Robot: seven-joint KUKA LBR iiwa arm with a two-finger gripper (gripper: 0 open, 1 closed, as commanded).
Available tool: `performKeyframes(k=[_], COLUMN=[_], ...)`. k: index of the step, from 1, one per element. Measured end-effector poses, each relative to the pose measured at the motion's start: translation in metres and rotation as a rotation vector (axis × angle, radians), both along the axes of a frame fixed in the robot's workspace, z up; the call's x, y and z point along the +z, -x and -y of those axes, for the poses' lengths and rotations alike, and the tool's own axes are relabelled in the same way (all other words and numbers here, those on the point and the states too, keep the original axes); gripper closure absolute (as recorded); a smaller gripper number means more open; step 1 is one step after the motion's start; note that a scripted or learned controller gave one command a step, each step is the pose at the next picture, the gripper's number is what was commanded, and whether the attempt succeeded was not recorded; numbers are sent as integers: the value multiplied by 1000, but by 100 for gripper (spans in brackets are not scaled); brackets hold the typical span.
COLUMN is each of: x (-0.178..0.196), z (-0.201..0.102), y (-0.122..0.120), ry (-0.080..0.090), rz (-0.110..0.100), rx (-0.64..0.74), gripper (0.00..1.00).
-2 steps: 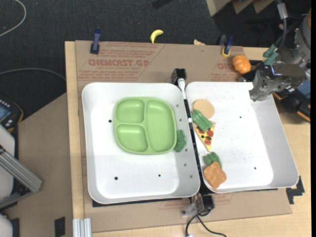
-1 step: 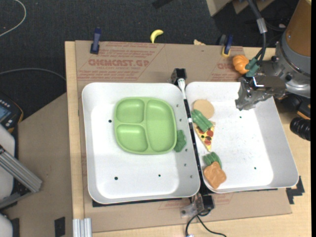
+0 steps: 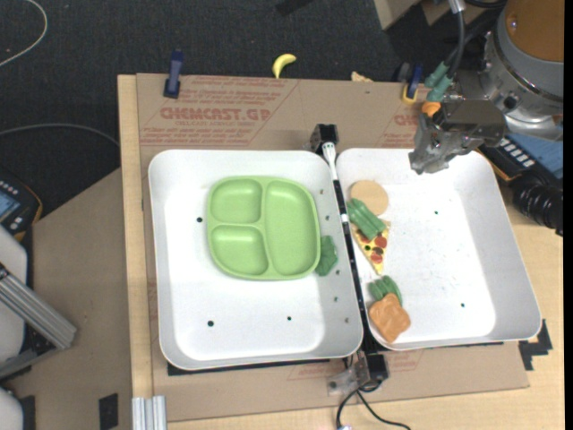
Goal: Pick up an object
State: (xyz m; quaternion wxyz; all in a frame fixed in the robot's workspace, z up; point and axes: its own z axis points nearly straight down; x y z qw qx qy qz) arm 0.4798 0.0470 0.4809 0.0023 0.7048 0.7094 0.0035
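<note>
Candidate objects: a tan disc (image 3: pixel 369 195), green pieces (image 3: pixel 363 215), a pizza slice (image 3: pixel 373 247) and a carrot (image 3: pixel 389 316), crowded against the right bin's (image 3: pixel 466 267) left wall. Gripper (image 3: pixel 431 162): poised over the far rim, nothing seen held; jaw state cannot be told. Risk: the wall could be struck or a neighbour snagged. Left bin (image 3: pixel 179 312): green divided plate (image 3: pixel 264 227).

The arm (image 3: pixel 528 52) reaches in from the right, its gripper (image 3: pixel 430 161) pointing down.
</note>
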Motion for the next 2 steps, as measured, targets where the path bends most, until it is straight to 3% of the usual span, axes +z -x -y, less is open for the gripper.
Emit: performKeyframes(k=[1,2], x=[-7,-81], z=[-30,16], y=[1,1], ry=[1,4], rz=[-10,-18], rx=[-3,-12], gripper=[100,100])
